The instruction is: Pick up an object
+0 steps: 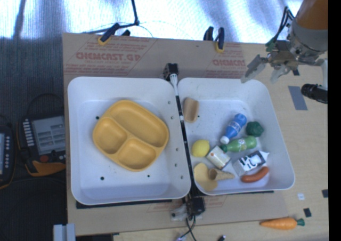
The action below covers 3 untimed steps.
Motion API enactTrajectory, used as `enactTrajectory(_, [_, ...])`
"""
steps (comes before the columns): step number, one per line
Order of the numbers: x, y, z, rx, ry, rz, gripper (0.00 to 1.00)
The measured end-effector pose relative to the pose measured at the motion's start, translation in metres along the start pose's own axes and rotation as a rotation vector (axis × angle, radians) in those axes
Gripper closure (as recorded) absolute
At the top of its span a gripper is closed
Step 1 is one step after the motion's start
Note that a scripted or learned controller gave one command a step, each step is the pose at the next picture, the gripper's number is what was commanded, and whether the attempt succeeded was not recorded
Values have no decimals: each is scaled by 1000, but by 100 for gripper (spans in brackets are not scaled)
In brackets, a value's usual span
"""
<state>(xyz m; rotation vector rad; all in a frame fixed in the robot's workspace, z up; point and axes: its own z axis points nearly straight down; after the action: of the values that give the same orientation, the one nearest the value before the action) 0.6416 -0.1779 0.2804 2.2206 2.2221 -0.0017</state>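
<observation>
Gripper: I've got the gripper (265, 72) hanging above the far right rim of the right bin (277, 112), fingers spread wide, nothing between them.
Arm: grey wrist with the orange band (318, 0) comes in from the far right corner.
Candidates: all in the right bin. A blue and white bottle (234, 128), a green bottle (241, 144) just nearer, a dark green round piece (254, 128) to their right, a yellow lemon-like ball (200, 148), a small white cup (217, 157), a black and white carton (250, 162), a red sausage-like piece (254, 175), a tan cone (206, 176), and a tan bread-like piece (190, 109) by the left wall.
My pick: the blue and white bottle, nearest the gripper with some bare floor on its far side.
Handling: I judge these as light, hollow plastic toys, stiff and slick; a round one may roll or squirt out. I'd close across the bottle's body, not its cap.
Left bin: holds a yellow divided tray (131, 135), wide and flat, a poor grab.
Writing: the board reads "CHEMCAST GP" (108, 56) in red, printed upside down; labels on the toys are too small to read.
Stray: an orange carrot (279, 224) lies on the bench, near right.
</observation>
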Motion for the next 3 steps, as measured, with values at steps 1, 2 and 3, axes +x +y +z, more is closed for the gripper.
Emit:
enactTrajectory(1, [-16, -7, 156, 3, 1, 0, 0])
enactTrajectory(2, [-12, -35, 183, -1, 0, -1, 0])
enactTrajectory(3, [-12, -35, 173, -2, 0, 0, 100])
